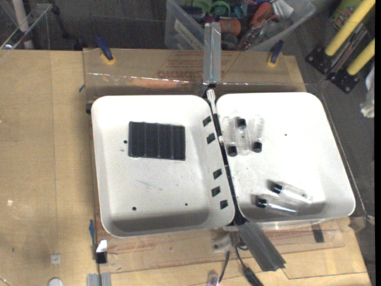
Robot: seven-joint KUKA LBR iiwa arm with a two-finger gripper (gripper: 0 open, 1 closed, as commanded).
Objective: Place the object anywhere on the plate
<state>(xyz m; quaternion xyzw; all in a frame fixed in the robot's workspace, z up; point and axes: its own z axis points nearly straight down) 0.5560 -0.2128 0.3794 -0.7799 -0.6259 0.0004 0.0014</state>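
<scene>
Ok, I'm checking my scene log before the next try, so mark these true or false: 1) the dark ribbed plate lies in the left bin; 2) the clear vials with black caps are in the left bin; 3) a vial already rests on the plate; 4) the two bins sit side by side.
1) True: the dark ribbed plate lies in the left bin.
2) False: the clear vials lie in the right bin.
3) False: nothing lies on the plate.
4) True.
</scene>
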